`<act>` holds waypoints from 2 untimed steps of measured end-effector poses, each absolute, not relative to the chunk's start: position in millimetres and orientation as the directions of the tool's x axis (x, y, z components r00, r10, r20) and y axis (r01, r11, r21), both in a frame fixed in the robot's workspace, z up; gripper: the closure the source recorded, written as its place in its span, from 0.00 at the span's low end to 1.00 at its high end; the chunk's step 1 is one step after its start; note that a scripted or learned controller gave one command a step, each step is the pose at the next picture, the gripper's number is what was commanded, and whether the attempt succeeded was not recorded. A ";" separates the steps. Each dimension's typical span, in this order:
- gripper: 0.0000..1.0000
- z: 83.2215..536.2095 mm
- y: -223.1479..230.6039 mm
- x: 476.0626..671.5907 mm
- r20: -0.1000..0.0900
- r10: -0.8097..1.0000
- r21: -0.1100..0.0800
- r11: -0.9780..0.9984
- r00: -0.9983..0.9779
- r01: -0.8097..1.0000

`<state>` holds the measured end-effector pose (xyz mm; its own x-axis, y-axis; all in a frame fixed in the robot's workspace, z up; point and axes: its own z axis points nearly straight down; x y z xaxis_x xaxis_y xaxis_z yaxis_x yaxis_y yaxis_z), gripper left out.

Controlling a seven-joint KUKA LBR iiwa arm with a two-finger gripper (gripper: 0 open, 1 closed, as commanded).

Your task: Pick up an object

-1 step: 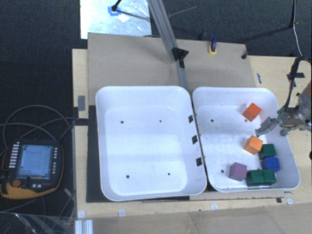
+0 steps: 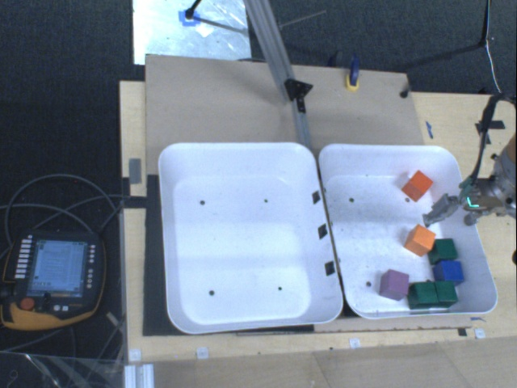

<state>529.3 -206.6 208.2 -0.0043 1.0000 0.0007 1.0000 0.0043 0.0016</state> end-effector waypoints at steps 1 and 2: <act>0.00 166.7 -205.5 529.5 0.001 1.000 -0.002 0.003 -0.003 1.000; 0.00 124.6 -212.5 526.8 -0.003 1.000 0.005 0.002 -0.002 1.000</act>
<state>526.8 -212.5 124.6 -0.0021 1.0000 -0.0034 1.0000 0.0021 0.0046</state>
